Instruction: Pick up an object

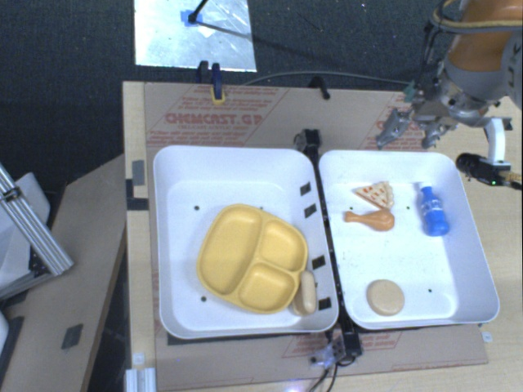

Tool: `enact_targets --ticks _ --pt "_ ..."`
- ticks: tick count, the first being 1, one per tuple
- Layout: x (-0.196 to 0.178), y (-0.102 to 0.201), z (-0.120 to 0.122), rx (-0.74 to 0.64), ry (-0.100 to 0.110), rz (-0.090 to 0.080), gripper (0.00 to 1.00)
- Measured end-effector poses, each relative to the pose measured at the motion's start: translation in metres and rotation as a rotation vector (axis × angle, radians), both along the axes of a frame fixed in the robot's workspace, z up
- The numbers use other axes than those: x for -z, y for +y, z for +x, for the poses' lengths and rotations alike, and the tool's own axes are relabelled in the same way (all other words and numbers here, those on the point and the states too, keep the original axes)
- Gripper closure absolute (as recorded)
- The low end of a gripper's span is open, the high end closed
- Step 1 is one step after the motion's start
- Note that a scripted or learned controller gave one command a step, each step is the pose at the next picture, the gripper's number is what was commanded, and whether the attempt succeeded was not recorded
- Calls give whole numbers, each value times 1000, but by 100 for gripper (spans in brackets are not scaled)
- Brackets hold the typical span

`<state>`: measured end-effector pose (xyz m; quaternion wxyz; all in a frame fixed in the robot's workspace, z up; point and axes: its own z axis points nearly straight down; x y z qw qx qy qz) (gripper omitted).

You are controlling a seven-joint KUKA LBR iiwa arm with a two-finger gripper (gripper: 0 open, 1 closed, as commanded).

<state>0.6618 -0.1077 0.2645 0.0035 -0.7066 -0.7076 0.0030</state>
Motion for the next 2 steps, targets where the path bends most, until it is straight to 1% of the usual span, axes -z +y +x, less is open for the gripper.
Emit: enact_targets --ticks 1,2 --pt "-7 0 2 -2 -11 -1 0" --pt "48 -9 5 0 -8 -1 0"
